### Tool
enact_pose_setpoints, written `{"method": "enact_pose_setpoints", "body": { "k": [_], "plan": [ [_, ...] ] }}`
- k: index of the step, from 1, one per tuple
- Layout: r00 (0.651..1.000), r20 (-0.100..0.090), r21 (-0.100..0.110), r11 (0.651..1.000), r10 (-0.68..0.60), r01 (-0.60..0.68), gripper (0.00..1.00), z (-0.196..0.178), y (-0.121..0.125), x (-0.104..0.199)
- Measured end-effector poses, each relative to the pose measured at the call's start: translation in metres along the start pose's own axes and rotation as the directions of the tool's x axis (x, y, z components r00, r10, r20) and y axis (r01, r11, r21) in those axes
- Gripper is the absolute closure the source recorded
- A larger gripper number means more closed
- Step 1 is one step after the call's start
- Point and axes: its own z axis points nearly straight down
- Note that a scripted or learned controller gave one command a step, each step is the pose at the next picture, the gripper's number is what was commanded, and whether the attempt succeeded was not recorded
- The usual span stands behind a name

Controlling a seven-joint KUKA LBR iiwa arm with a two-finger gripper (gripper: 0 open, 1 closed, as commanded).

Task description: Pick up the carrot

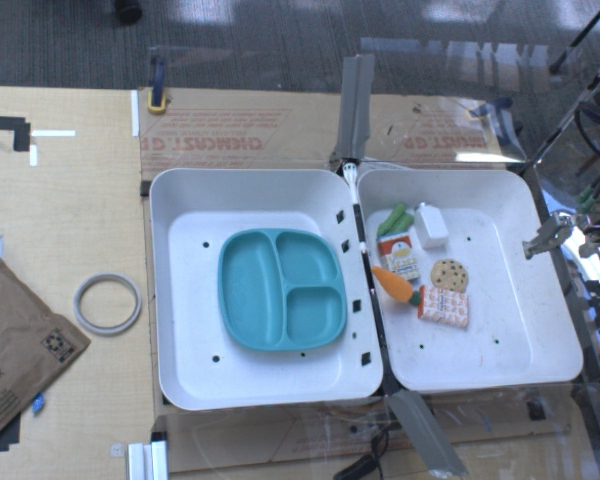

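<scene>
The carrot [393, 284] is small and orange with a green top. It lies in the right bin [510, 328] close to that bin's left wall, its green end pointing toward the bin's middle. Its upper side touches a red and white carton [401, 257], and its green end sits next to a red patterned packet [445, 308].
A green item [392, 218], a white block [431, 225] and a cookie [448, 273] crowd round the carrot. The left bin [180, 268] holds a teal divided plate [282, 290]. A grey metal piece [546, 236] juts over the right bin's right rim. A tape ring [107, 302] lies on the bench.
</scene>
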Motion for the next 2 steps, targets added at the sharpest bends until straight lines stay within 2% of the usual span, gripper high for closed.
{"method": "enact_pose_setpoints", "body": {
  "k": [1,2],
  "plan": [
    [0.996,-0.001,0.000,0.996,0.095,-0.095,0.00,0.001,-0.027,-0.002],
    [0.995,0.002,-0.003,0.995,-0.097,0.097,0.00,-0.045,-0.008,0.090]
  ]
}}
